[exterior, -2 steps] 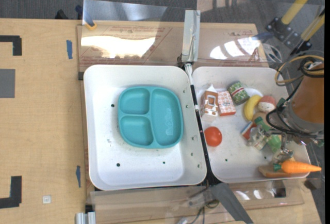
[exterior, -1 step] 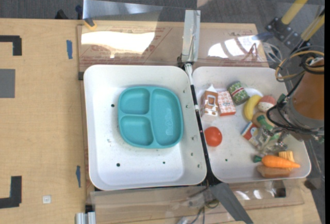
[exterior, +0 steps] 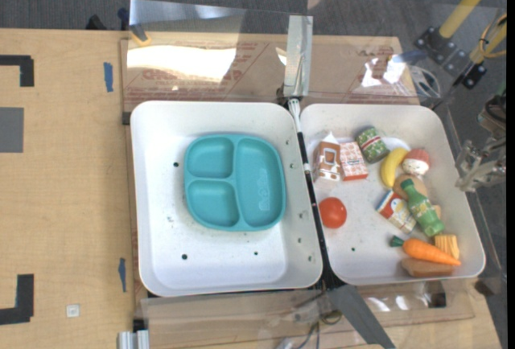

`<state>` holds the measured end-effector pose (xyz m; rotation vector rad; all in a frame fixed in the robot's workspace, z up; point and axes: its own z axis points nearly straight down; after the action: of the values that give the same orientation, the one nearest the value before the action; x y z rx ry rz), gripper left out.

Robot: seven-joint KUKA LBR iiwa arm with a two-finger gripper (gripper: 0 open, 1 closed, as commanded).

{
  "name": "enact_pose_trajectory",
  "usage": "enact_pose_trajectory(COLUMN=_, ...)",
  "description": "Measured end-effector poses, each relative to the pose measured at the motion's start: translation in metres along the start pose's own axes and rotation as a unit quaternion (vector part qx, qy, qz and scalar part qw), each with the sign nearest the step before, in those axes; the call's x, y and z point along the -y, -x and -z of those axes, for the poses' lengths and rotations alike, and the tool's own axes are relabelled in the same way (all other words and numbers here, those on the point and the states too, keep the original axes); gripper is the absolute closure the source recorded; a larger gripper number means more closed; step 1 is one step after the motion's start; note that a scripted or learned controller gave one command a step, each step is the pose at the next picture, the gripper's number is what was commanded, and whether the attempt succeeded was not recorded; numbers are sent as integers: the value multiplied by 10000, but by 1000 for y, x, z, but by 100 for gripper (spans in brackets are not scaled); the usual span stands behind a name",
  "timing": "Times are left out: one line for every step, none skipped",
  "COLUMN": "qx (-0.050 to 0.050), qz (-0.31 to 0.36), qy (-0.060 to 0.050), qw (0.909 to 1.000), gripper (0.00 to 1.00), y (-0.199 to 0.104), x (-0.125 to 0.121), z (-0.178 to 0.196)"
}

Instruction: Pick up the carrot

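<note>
Nearest the camera, the carrot (exterior: 430,252) lies flat in the right bin (exterior: 354,259), toward five o'clock, pointing across. It touches a brown piece (exterior: 422,268) below and a yellow block (exterior: 447,244). It looks like a light, stiff, smooth plastic toy, so it may slip; I would take it across the thick middle. At three o'clock the pincer (exterior: 475,166) is blurred; whether wide or narrow, I cannot tell.

Carrot (exterior: 430,251) lies near front corner of right bin (exterior: 354,259), beside green bottle (exterior: 422,209); teal divided plate (exterior: 235,182) in left bin (exterior: 153,178).
</note>
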<state>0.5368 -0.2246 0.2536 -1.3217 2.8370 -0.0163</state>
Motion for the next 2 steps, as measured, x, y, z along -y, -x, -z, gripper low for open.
enact_pose_trajectory(qx=24, qz=-6, qy=22, qw=10000, gripper=100, y=2, x=-1, z=6)
enact_pose_trajectory(qx=57, qz=-22, qy=-10, qw=10000, gripper=100, y=5, x=0, z=17)
